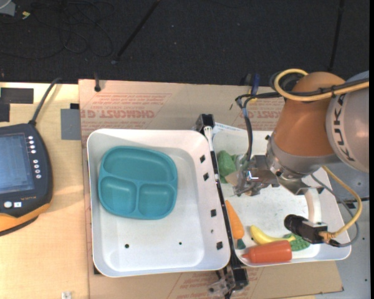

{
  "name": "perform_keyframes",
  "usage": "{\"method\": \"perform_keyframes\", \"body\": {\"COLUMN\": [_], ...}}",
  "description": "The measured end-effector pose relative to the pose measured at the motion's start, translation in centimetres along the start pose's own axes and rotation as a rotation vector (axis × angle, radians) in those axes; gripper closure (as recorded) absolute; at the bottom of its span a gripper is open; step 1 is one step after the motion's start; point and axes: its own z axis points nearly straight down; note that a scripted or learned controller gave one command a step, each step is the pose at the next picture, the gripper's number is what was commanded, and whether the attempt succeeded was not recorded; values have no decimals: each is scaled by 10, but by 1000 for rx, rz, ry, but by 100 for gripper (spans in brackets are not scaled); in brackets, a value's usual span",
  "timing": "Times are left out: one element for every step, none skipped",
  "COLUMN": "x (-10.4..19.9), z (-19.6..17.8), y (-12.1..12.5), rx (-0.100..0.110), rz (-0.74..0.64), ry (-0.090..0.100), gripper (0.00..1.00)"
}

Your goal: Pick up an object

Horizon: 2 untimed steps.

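Tool (249,180) low in right bin (336,251), just beside green object (226,163) at frame centre-right; finger state cannot be determined.

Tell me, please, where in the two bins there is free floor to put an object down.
Free: left bin floor below the teal plate, and a strip right of it. Crowded: right bin, with gripper near the green item, and carrot, banana, red item along the bottom.
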Motion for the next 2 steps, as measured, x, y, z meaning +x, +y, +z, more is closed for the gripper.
{"method": "perform_keyframes", "body": {"x": [56,-12], "z": [-20,40], "y": [32,7], "rx": [-4,7], "rz": [-3,9], "ry": [-1,-4], "gripper": [100,100]}}
